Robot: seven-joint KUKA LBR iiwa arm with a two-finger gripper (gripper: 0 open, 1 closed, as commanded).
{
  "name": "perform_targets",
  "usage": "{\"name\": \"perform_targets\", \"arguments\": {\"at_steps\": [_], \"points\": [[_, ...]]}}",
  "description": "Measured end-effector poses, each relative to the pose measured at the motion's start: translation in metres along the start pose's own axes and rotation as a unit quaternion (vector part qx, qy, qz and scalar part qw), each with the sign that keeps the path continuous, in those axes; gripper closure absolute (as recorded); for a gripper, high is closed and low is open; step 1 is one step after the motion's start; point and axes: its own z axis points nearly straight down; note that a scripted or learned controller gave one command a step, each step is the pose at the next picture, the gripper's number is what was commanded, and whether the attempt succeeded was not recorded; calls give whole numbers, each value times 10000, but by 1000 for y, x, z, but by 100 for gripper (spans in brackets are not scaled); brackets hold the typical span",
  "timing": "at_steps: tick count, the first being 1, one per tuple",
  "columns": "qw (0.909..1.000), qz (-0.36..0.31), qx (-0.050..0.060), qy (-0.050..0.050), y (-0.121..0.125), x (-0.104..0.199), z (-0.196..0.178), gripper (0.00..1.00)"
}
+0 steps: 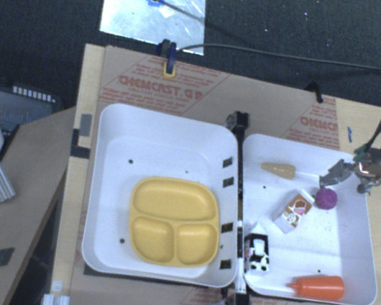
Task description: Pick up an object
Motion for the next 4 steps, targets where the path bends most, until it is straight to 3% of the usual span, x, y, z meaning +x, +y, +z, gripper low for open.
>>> {"name": "perform_targets", "arguments": {"at_steps": [2, 3, 4], "points": [[10000, 22, 6, 2, -8, 2, 93, 0], [10000, 25, -30, -10, -6, 2, 79, 100], [10000, 6, -49, -13, -4, 3, 14, 100]]}}
